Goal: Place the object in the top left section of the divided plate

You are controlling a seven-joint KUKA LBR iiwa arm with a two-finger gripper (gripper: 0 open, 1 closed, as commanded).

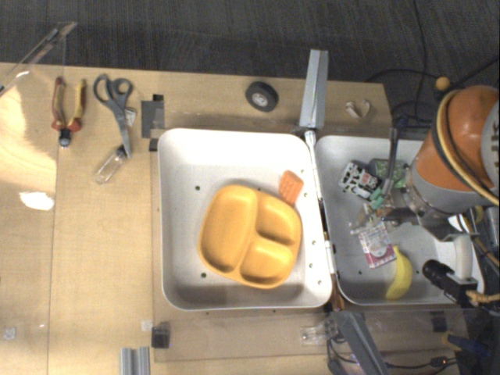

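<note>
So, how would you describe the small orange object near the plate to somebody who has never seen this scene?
Find the left white bin, which holds a yellow divided plate. At the plate's upper right edge, toward the wall between the bins, lies a small orange piece. It is flat, ridged and a redder orange than the plate.

No legible text, print on small packets (376, 244) in right bin too blurred

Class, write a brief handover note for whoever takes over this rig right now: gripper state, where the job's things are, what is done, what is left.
Gripper: hidden beneath the arm over the right bin; jaws' state cannot be told.
Divided plate: in the left bin, its sections bare.
Orange object: lying just off the plate's upper right edge.
Right bin holds a banana and small packets.
Done: nothing placed.
Left: the placement itself.
</note>
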